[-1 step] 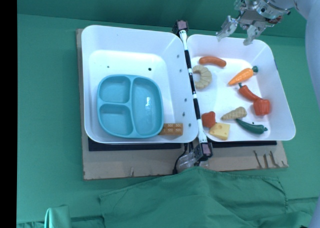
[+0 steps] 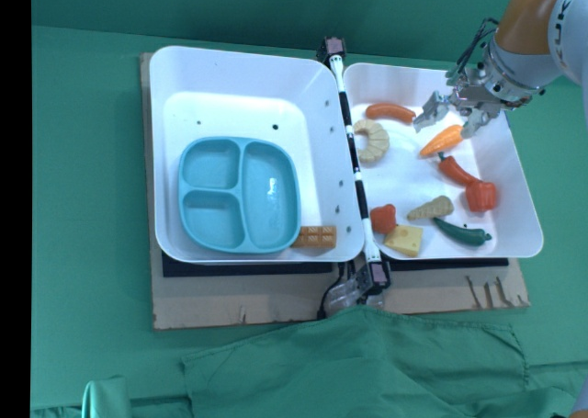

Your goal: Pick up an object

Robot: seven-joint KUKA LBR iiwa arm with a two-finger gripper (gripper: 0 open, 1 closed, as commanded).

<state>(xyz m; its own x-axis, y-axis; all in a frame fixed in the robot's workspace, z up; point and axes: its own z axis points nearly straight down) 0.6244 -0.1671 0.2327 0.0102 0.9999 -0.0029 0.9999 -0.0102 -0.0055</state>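
Green cloth bears two white bins [image 2: 248, 85]; no writing reads legibly.

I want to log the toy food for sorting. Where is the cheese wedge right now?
The cheese wedge lies in the right bin, near its front left corner, just below the small red piece and left of the green pepper.

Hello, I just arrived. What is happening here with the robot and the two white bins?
A grey and orange robot arm reaches in from the right, and its gripper hangs open over the right bin, just above an orange carrot. It holds nothing. That bin also has a sausage, a red pepper, a green pepper and a cheese wedge. The left bin holds a blue divided plate and an orange waffle piece.
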